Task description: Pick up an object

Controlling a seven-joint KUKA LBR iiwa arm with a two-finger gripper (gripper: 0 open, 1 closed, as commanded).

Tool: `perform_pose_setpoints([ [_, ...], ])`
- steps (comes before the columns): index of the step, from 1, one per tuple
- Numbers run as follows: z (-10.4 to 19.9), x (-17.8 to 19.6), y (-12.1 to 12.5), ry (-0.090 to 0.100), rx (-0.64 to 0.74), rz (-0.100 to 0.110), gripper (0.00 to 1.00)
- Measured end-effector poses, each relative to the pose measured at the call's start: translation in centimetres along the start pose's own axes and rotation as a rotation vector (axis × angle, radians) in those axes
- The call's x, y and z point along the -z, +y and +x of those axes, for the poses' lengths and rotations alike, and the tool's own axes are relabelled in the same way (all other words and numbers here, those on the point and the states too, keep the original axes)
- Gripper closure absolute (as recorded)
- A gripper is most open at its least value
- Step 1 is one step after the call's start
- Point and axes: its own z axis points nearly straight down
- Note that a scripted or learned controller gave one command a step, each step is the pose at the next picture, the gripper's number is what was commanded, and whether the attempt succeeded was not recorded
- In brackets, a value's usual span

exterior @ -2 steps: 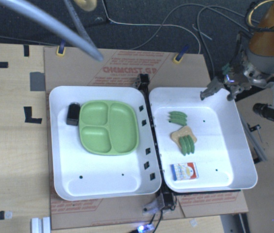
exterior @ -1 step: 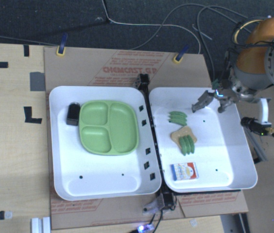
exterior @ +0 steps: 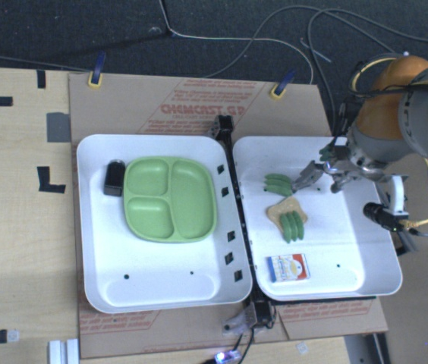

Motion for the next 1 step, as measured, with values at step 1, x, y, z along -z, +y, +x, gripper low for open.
perform_pose_setpoints([
  [1,0.03,-4.49,0.13,-0.001,0.000,-0.009,0.00],
])
